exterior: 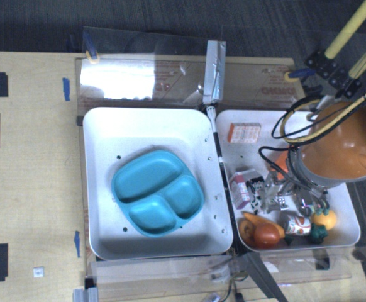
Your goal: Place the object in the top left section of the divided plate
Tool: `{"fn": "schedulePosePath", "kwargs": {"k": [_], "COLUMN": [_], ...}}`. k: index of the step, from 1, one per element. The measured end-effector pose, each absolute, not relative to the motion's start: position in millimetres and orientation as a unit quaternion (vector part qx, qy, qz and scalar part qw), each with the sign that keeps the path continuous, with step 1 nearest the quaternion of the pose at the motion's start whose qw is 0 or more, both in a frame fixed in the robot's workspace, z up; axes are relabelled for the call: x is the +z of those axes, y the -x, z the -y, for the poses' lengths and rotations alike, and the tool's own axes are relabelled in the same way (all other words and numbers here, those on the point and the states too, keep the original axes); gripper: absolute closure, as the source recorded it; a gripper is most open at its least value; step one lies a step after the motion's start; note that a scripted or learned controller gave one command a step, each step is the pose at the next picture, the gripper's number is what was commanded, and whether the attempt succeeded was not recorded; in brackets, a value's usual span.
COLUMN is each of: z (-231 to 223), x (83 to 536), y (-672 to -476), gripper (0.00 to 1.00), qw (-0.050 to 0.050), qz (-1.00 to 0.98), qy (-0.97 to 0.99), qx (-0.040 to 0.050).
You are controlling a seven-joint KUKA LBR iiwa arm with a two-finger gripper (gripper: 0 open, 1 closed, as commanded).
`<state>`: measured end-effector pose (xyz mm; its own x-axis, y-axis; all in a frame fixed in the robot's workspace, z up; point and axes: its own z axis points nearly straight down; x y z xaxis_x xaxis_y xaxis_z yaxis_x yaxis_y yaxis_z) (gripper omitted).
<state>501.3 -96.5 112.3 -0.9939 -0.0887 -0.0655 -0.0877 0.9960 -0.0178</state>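
Note:
A blue divided plate lies tilted in the left white bin, with all three of its sections bare. My gripper is low in the right bin, under the arm's orange band. It hangs over a cluster of small objects. Just left of it lies a pink and white packet. Below it are a red round fruit with an orange piece beside it, and a red and white can. Whether anything sits between the gripper's tips is hidden by clutter.
An orange and white card lies at the right bin's back. A yellow item and a green item sit at its front right. Black cables loop above the wrist. A metal divider stands behind the bins.

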Motion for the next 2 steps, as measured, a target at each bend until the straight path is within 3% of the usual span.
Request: {"fn": "schedulePosePath", "kwargs": {"k": [1, 2], "z": [99.7, 93.8], "x": [112.1, 113.0], "y": [-510.8, -518.4], "gripper": [1.00, 1.00], "qw": [0.029, 0.032], "qz": [-0.986, -0.939], "qy": [0.163, 0.343], "qx": [-0.0070, -0.0167]}}
